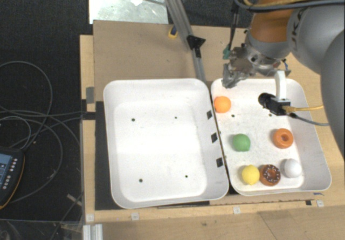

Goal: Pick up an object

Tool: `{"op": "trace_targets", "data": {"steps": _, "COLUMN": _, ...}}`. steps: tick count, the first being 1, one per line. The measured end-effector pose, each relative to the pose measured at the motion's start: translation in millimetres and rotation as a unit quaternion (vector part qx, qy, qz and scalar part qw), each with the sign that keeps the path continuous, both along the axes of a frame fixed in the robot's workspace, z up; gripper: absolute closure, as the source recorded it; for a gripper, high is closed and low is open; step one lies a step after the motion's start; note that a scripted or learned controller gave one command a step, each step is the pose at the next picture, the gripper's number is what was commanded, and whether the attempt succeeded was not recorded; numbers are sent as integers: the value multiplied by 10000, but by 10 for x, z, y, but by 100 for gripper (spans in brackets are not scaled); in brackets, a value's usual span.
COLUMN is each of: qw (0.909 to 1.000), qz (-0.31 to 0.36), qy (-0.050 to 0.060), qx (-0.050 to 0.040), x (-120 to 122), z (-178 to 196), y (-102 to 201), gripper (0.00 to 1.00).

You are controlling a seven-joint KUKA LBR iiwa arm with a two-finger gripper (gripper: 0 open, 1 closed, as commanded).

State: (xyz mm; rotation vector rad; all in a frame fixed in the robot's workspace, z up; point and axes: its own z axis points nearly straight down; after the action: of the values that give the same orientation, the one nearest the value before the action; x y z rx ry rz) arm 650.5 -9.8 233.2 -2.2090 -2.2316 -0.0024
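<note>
Six things in the right bin (pixel 310 125); pincer (pixel 233 80) state unclear, might nudge the orange ball (pixel 222 104) at 6 o'clock away.

The tool (pixel 233 78) hangs over the far left corner of the right bin (pixel 315 150), just beyond an orange ball (pixel 222 104). A green ball (pixel 241 142) lies mid-bin, an orange ring (pixel 282 138) toward the right wall, and a yellow ball (pixel 249 175), brown doughnut (pixel 269 175) and white ball (pixel 292 168) line the near edge.
</note>
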Motion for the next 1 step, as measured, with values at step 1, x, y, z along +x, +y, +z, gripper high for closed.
{"op": "trace_targets", "data": {"steps": 1, "qw": 10000, "qz": 4, "qy": -5, "qx": 4, "x": -141, "z": 103, "y": 525, "gripper": 100}}
